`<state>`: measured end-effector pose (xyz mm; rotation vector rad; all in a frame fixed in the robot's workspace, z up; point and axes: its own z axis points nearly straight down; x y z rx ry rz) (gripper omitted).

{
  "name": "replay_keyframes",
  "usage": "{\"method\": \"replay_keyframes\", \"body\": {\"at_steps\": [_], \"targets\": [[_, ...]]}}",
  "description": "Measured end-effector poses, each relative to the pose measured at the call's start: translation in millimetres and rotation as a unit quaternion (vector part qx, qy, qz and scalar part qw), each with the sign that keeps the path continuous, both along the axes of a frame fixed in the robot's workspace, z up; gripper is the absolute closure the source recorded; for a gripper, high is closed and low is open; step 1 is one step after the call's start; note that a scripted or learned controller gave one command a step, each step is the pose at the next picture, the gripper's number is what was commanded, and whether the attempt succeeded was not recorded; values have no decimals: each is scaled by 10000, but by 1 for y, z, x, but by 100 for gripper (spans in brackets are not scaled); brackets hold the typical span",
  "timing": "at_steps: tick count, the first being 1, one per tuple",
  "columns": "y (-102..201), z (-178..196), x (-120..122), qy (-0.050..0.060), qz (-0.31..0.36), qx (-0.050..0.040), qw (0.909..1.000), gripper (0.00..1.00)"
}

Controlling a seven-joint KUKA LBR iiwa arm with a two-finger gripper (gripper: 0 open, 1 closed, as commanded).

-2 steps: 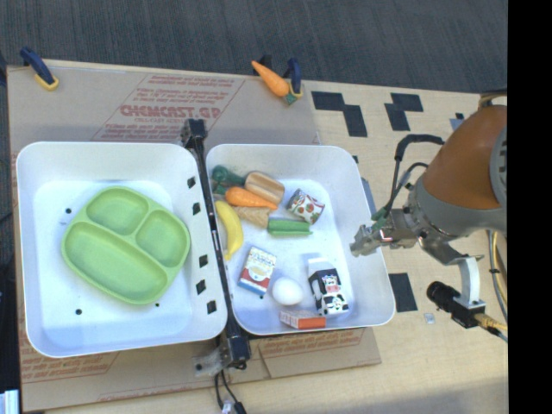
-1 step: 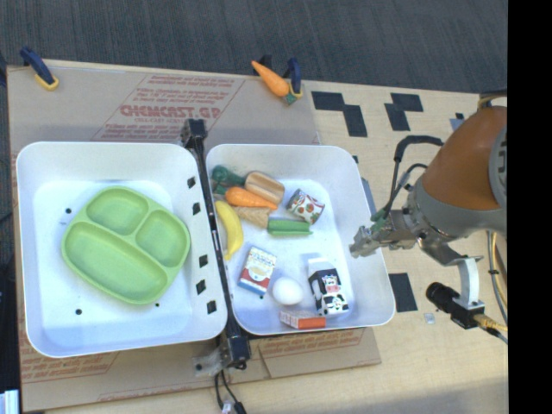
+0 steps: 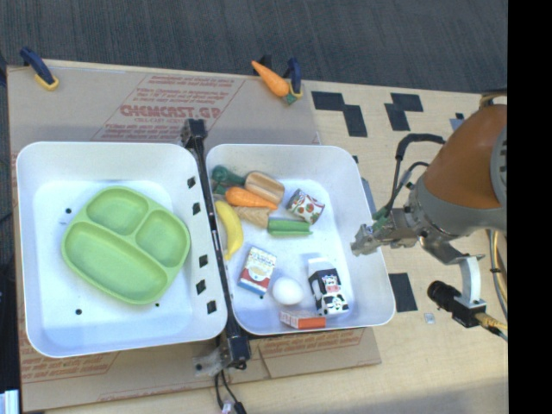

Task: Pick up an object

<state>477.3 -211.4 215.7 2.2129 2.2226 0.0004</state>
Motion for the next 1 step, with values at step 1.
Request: {"method": "replay_keyframes", "body": {"at_steps": [1], "targets": [[0,1,0,-1,-1,-5,10000,100]]}}
